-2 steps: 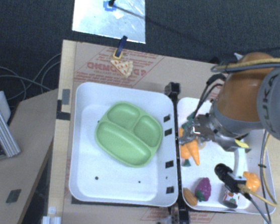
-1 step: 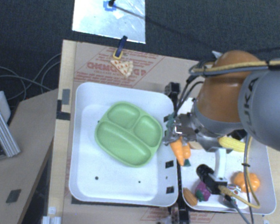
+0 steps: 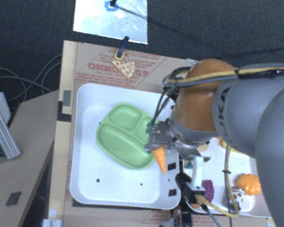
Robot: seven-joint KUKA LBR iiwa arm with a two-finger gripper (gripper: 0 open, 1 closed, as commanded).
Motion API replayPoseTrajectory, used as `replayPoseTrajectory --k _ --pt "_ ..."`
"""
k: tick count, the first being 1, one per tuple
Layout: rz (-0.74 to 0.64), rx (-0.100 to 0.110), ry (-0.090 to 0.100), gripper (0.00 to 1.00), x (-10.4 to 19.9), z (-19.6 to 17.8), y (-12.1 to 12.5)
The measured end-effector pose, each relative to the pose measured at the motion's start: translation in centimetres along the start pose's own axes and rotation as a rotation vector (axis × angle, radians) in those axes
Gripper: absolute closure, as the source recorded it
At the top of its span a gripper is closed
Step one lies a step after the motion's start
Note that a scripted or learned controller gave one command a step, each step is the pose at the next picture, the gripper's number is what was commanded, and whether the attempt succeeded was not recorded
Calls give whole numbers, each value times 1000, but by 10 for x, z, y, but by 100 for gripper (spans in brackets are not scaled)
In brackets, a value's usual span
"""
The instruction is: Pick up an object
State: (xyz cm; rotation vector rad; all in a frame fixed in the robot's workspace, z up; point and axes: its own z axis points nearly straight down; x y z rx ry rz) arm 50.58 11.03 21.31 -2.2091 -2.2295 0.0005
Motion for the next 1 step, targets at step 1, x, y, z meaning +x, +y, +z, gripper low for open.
replayPoseTrajectory --k 1 --pt "6 -2 -1 100 -2 -1 -1"
